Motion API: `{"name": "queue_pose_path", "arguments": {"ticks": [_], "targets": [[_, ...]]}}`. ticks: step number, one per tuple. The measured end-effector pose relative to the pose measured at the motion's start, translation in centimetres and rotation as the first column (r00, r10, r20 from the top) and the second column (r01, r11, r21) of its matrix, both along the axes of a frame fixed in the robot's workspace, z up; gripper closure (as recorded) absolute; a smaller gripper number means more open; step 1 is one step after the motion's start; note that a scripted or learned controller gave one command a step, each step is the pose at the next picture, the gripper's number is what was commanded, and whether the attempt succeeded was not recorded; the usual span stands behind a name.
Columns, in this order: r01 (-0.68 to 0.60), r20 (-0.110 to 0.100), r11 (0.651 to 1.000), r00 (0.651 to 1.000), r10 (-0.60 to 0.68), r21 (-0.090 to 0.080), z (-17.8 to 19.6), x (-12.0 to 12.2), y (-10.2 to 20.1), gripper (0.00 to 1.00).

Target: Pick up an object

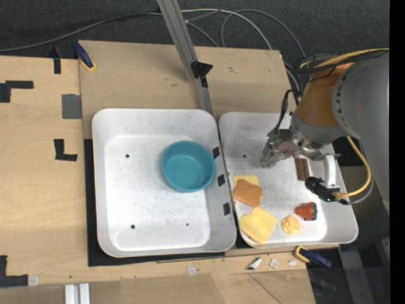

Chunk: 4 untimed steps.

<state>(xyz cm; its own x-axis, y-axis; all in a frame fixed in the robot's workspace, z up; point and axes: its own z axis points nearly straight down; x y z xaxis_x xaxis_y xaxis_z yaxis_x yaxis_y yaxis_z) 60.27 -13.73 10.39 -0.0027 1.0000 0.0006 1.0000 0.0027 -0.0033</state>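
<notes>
My gripper hangs low over the upper middle of the right bin, reaching in from the right. Below it lies an orange bread-like piece, a short way down and left of the fingertips. A yellow wedge sits near the bin's front edge. A small yellow lump and a red piece lie at the front right. A brown block rests just right of the gripper, partly under the wrist. Nothing shows between the fingers.
The left bin holds a teal bowl near its right wall. A slanted metal pole crosses the back. Cables run behind the bins, and a yellow cable loops at the arm's right.
</notes>
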Motion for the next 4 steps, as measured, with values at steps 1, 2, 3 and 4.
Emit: {"name": "queue_pose_path", "arguments": {"ticks": [1,2,3,4], "targets": [[0.002,0.008,1.0,1.0,-0.001,-0.002,6.2,0.5,-0.4,1.0],[0.002,0.006,1.0,1.0,-0.002,-0.001,9.9,0.6,-0.3,1.0],[-0.004,0.004,1.0,1.0,0.004,0.002,11.2,1.4,4.7,1.0],[-0.003,0.002,1.0,1.0,0.003,0.001,11.1,1.6,9.2,1.0]]}}
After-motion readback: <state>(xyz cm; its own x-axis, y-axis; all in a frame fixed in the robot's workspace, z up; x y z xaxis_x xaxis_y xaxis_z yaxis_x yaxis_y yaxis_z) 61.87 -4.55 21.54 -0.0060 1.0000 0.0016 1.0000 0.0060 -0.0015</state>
